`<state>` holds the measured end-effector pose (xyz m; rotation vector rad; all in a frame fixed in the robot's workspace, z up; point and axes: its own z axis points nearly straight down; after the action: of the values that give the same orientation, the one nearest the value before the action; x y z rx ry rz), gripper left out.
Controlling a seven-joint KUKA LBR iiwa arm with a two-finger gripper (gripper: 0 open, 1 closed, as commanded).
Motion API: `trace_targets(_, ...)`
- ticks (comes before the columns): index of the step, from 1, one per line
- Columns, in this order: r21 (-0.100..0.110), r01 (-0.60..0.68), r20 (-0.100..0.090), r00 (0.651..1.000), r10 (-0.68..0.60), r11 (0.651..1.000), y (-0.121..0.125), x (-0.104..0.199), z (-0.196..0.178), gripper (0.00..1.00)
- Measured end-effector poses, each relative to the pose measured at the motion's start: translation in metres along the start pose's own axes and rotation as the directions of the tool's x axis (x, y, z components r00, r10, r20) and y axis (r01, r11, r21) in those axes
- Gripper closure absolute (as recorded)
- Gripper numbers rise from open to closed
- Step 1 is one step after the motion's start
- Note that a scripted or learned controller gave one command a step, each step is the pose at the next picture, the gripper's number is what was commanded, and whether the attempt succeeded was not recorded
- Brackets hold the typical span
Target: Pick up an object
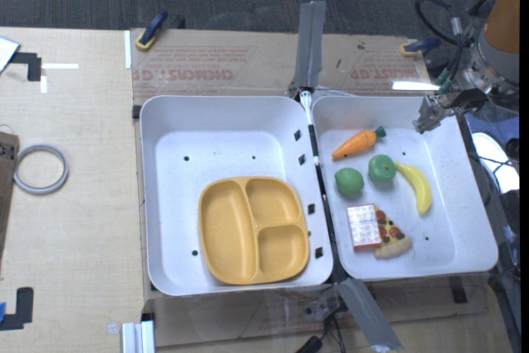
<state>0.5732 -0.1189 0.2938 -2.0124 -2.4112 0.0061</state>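
Note:
The right bin (463,256) holds an orange carrot (358,143), a green lime (350,181), a green apple (381,168), a yellow banana (416,186), a red-and-white box (362,226) and a toy pizza slice (393,240). In the left bin (165,178) lies a yellow divided plate (254,229). My gripper (428,116) hangs over the right bin's far right corner, above and to the right of the carrot and apple. Nothing shows in its grasp.
A grey divider post (312,45) rises behind the seam between the bins. A roll of tape (37,169) lies on the wooden bench at left. Blue clamps (152,29) pin the cardboard behind the bins. Black cables loop near the arm at the upper right.

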Motion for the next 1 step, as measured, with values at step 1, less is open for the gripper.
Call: trace_targets(1,-0.001,0.286,0.0,0.958,-0.286,0.958,0.0336,0.0543,-0.0103,1.0)
